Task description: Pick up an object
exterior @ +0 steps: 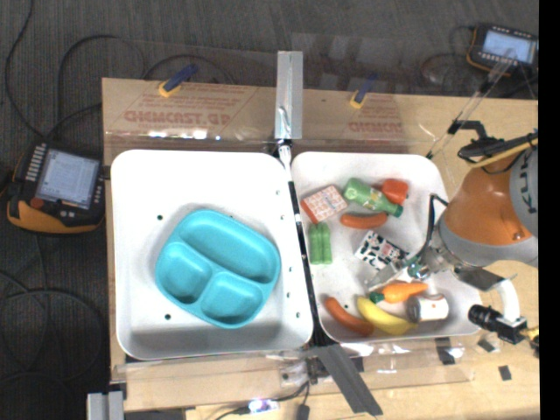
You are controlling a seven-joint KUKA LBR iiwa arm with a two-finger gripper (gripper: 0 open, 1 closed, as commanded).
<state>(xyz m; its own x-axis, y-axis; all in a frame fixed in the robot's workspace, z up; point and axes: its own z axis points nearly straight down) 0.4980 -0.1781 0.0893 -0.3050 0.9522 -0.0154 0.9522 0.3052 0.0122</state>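
The right bin (436, 180) holds several small items. A pink box (324, 204), a green bottle (371, 195) with an orange-red piece (395, 188), and a red sausage (361, 220) lie at the back. A green block (320, 242) lies at the left, with a black-and-white patterned packet (380, 251) in the middle. At the front are a carrot (404, 292), a banana (385, 315), a white can (428, 308) and a red-brown sausage (346, 314). My gripper (415, 268) reaches in from the right, low between the patterned packet and the carrot. Nothing shows held in it.
The left bin (140, 182) holds a blue divided plate (219, 266). My grey arm with its orange band (486, 210) overhangs the right bin's right rim. Handheld screens (59, 186) and cables lie on the floor around the bench.
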